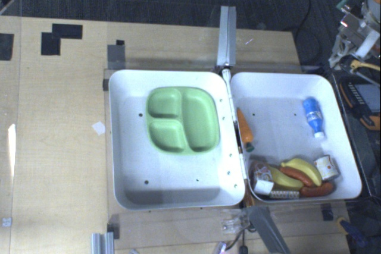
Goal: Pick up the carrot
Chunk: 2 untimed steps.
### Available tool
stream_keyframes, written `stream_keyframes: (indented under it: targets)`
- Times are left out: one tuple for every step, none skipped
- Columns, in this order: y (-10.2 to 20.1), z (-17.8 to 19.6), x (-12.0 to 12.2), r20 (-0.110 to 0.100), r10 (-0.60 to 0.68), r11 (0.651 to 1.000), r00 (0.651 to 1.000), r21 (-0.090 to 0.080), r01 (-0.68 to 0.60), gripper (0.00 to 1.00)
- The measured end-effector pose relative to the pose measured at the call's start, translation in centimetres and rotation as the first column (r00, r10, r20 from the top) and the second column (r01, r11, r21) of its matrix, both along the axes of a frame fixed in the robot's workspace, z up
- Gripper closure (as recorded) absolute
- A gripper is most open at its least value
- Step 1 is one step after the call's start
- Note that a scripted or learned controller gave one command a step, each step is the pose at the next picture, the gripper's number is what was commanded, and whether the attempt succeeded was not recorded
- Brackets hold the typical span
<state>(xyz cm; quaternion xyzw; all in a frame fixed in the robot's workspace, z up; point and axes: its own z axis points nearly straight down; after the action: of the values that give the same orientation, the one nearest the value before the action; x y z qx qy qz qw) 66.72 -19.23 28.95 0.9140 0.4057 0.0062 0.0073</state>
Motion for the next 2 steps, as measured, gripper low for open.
stream_keyframes:
  targets:
    - [0.1,1.2,0.1,0.005,0.008,1.0,1.0,-0.003,-0.008,1.0]
    - [0.2,2.4,0.3,0.009,0.016,1.0,1.0,-0.006,-0.016,1.0]
